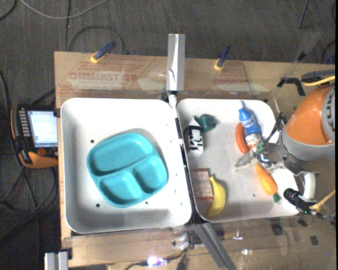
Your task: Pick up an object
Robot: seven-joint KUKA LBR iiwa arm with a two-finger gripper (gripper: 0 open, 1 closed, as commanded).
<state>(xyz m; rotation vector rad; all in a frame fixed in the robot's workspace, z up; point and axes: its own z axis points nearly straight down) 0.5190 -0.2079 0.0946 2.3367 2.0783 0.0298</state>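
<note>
— what's on the bench from where you stand?

— two white bins side by side. the left bin (73, 167) holds a big teal divided tray (128, 168), three compartments, sitting a bit askew near the middle. the right bin (225, 107) has all the small stuff.

— and the arm?

— the arm (310, 129) comes in from the right, its orange band bulging over the right bin's right edge. the gripper (258, 157) hangs low over the right side of that bin, between a bottle and a carrot. i cannot tell whether it's open or closed — the metal parts blur together from here, and i see nothing clearly caught in it.

— what could it pick up?

— a yellow banana (217, 196) lies at the near edge of the right bin, just beside a flat reddish box (199, 184) against the left wall. a white bottle with a blue cap (249, 128) lies toward the far right, touching a red-orange piece (240, 138) on its left. an orange carrot (267, 183) with a green tip lies just near of the gripper. farther left, a black-and-white object (194, 138) sits by the left wall, and a small dark green object (205, 122) just beyond it.

— anything outside the bins?

— a handheld pendant (36, 134) with a lit screen, off the bench's left side.
</note>
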